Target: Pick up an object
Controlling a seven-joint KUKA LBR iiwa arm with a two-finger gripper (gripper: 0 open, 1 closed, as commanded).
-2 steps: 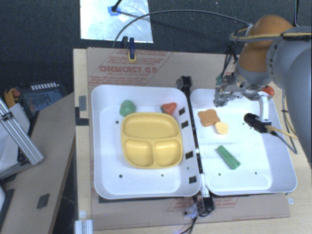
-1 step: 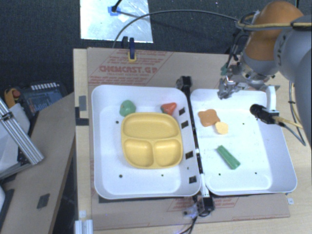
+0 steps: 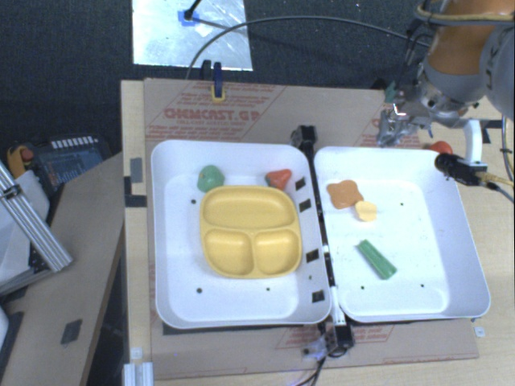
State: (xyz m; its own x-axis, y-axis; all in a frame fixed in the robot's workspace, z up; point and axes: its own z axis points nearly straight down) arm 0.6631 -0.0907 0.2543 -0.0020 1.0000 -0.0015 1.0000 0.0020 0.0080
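My end effector (image 3: 392, 129) hangs over the far rim of the right bin (image 3: 463, 215), and the big white floor below it is mostly open, with lots of room along the near side and the right side. In my way there sit an orange piece (image 3: 344, 193) touching a small yellow piece (image 3: 366, 211), and a green stick (image 3: 376, 259) lying apart nearer the middle. The left bin (image 3: 173, 215) is tight, because a big yellow tray (image 3: 250, 231) takes up the middle, with a green lump (image 3: 211, 177) and a red lump (image 3: 278, 178) squeezed behind it.

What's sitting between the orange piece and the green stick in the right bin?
A small yellow piece, touching the orange piece; bare white floor then reaches the green stick.
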